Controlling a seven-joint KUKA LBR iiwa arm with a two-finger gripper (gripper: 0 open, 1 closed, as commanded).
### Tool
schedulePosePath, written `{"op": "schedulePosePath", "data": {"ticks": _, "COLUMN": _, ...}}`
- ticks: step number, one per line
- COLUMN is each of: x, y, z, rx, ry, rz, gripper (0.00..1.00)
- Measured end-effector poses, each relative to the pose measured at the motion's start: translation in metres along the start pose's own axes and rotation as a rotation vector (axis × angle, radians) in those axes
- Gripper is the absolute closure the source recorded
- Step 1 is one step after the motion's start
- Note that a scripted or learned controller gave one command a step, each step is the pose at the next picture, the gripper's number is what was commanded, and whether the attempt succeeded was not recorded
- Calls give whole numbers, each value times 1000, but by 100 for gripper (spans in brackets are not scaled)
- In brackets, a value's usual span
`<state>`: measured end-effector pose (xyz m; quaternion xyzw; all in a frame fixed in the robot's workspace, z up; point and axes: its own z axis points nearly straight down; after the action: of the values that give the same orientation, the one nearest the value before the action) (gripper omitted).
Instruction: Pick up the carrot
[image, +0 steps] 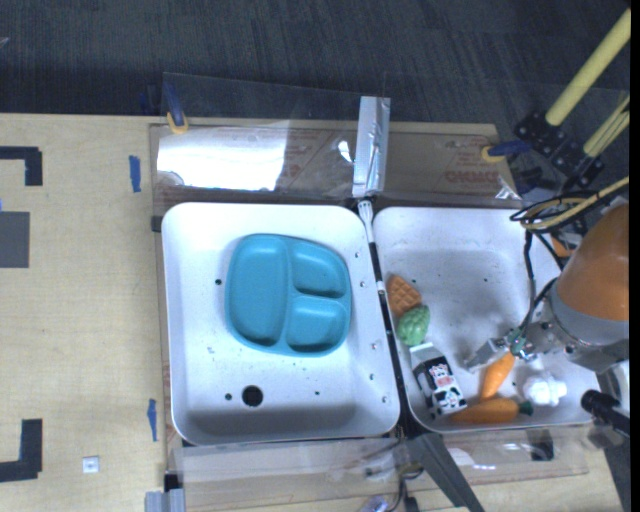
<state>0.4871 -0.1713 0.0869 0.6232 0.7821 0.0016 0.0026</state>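
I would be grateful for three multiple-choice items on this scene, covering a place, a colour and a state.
1. The carrot lies
A. in the right bin
B. in the left bin
C. on the bench outside the bins

2. The divided plate is
A. red
B. blue
C. yellow

3. The green toy and the waffle piece are
A. in separate bins
B. stacked on the plate
C. touching, side by side

Answers:
1 A, the carrot sits near the arm on the right bin's floor.
2 B, the plate is plainly blue.
3 C, their edges meet by the right bin's left wall.
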Motion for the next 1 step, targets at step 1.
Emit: {"op": "schedulePosePath", "data": {"ticks": 1, "x": -1, "y": 2, "z": -10, "rx": -4, "ry": -3, "rz": 2, "gripper": 100}}
